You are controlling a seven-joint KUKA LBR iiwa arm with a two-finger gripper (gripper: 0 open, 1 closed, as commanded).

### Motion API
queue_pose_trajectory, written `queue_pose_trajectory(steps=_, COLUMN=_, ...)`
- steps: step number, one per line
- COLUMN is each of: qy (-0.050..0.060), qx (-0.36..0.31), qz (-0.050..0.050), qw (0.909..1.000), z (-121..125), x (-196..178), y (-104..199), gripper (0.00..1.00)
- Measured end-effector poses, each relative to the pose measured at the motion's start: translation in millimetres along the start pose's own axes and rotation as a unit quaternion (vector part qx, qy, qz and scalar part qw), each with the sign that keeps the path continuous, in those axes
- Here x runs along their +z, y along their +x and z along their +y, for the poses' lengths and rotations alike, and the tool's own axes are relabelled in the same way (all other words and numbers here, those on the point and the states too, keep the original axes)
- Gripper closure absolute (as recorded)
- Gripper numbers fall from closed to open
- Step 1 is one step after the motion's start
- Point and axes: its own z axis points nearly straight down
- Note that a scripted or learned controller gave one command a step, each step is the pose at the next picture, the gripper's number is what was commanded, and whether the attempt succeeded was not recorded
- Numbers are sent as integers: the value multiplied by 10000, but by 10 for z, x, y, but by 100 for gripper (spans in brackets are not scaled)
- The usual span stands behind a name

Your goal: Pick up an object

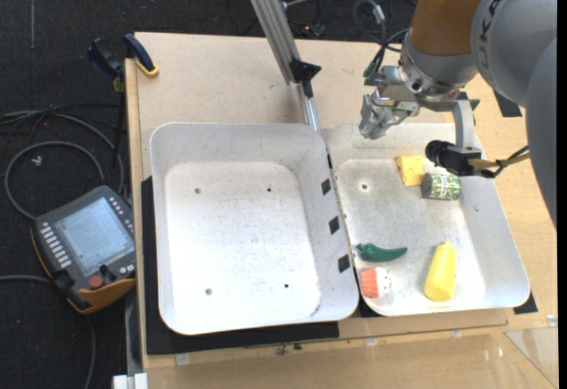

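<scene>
Gripper (376, 123), finger state indiscernible, hovering at the right bin's (505, 228) far rim; approach step: needing descent toward yellow block (409, 170) or green can (440, 186) just beside, nearer the camera.

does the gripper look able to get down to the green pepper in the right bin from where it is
Probably yes. The gripper hovers over the far edge of the right bin, and the green pepper lies in the open near the front, nothing on top of it.

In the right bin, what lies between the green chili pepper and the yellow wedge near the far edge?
Nothing: in the camera view, the stretch of right bin floor between the green chili pepper and the yellow wedge is bare white plastic.
</scene>
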Motion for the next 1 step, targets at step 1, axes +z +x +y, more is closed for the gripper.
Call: queue_pose_trajectory(steps=1, qy=-17, qx=1, qz=-3, qw=10000, z=73, x=-28, y=506, gripper=100)
